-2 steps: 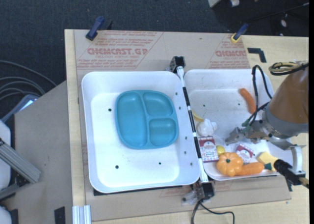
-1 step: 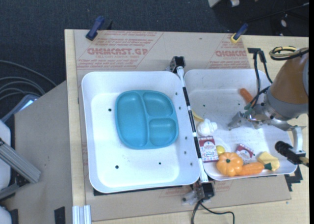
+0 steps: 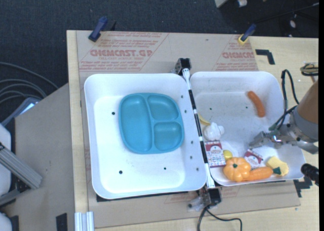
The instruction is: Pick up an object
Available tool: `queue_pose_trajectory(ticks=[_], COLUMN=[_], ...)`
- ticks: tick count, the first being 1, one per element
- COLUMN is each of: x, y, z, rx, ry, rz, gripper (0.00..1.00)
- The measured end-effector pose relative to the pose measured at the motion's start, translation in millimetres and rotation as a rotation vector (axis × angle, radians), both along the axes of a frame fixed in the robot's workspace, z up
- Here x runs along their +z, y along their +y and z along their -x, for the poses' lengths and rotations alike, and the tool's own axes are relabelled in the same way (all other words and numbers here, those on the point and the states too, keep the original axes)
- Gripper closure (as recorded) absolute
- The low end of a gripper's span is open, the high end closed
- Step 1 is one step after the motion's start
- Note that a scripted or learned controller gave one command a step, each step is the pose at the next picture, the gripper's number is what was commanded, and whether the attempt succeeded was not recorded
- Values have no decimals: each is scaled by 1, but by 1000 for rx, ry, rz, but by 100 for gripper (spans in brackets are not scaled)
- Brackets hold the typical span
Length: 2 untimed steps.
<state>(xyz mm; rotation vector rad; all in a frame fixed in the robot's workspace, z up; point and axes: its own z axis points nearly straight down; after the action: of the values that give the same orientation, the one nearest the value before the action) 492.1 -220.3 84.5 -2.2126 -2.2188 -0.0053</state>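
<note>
We see the arm (image 3: 309, 116) reach in from the right, low over the right bin (image 3: 230, 80). Gripper (image 3: 264, 140) fingers are spread, pinching nothing. Nearest object, a small pumpkin (image 3: 237, 169), sits at that bin's front edge. Blue divided plate (image 3: 151, 122) in left bin (image 3: 101, 139). Cardboard-topped bench (image 3: 126, 52), dark carpet (image 3: 76, 2).

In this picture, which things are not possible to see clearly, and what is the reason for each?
- Tool, camera view: small and blurred, so open or shut cannot be told.
- Arm: cut off by the right edge.
- Small carton by the bin divider: its print is too small to read.
- Yellow piece: partly hidden behind the divider and a white object.
</note>
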Motion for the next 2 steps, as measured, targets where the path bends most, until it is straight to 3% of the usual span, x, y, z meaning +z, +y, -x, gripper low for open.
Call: queue_pose_trajectory(ticks=[2], x=[1], y=[0], z=[11], rx=[1], ry=[-6], rz=[2], gripper=[0])
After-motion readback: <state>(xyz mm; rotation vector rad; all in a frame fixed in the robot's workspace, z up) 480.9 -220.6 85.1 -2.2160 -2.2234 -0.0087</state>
